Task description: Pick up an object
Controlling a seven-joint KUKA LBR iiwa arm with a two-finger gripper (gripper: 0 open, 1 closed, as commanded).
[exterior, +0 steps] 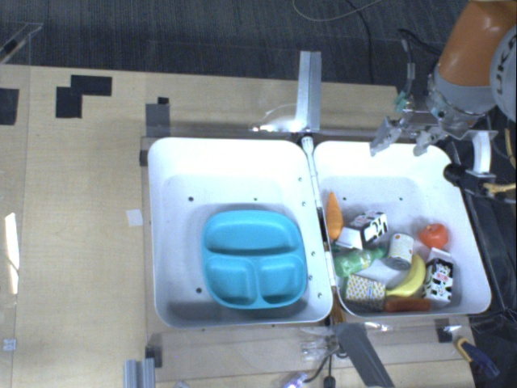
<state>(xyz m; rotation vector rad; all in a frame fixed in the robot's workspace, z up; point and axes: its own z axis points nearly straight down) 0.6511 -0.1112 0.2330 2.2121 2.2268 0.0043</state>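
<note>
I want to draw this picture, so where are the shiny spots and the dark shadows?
In the camera view, glare shines on the metal post and the back rim where the two white bins meet; a soft shadow sits under the blue tray; the gripper looks slightly blurry, and the small toys, like the banana, look fuzzy.

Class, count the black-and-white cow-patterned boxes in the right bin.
2. One cow-patterned box lies mid-bin beside the can; the other sits at the right edge, below the tomato. More may hide under the pile.
</note>
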